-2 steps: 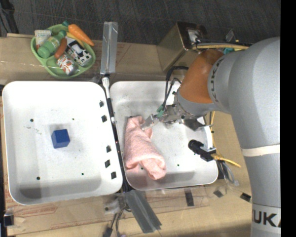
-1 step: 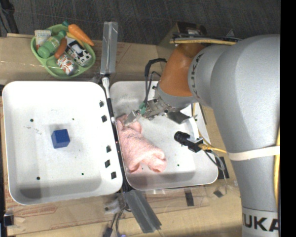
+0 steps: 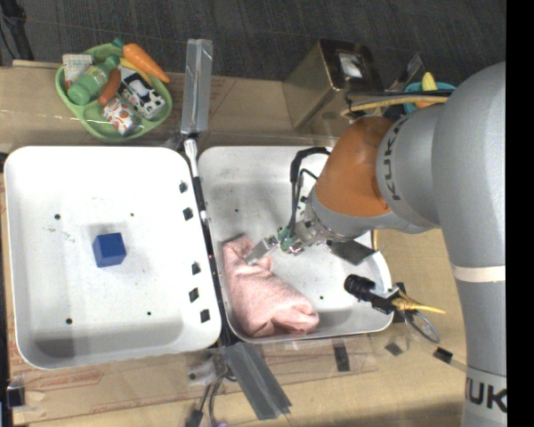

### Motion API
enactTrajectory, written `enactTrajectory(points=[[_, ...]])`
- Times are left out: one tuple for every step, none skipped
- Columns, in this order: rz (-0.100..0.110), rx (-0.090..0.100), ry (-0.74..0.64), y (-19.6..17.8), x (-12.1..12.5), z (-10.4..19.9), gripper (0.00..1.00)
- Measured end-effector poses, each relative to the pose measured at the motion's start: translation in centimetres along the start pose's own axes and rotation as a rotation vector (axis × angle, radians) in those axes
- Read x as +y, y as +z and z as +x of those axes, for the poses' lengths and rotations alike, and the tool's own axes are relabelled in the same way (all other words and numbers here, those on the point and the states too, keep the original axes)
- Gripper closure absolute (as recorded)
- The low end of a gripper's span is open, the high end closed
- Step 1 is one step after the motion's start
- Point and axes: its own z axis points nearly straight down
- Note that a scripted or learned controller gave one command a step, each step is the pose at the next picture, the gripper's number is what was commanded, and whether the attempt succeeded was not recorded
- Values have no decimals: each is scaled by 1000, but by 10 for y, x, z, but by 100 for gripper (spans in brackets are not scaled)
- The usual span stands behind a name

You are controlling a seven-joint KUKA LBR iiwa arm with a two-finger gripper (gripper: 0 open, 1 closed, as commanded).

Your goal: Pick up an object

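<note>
right, what i see from my seat:
gripper [image 3: 280, 241]: low in the right bin [image 3: 338, 172], tip at the top edge of the pink cloth [image 3: 262, 292]; i can't tell its opening or any hold
cloth: bunched at the bin's lower left
left bin [image 3: 36, 238]: blue cube [image 3: 109, 249]
green bowl [image 3: 89, 123]: toys, behind the bins

A robotics lab: a grey industrial arm with an orange band [image 3: 400, 176] reaches over two shallow white plastic bins [image 3: 36, 172] on a cardboard-topped table [image 3: 249, 92] with loose cables.
</note>
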Motion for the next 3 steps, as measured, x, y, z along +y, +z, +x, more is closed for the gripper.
enactTrajectory(points=[[-2, -2, -138, -1, 36, 26, 0], [2, 1, 33, 0, 12, 14, 0], [0, 1, -20, 1, -47, 50, 0]])
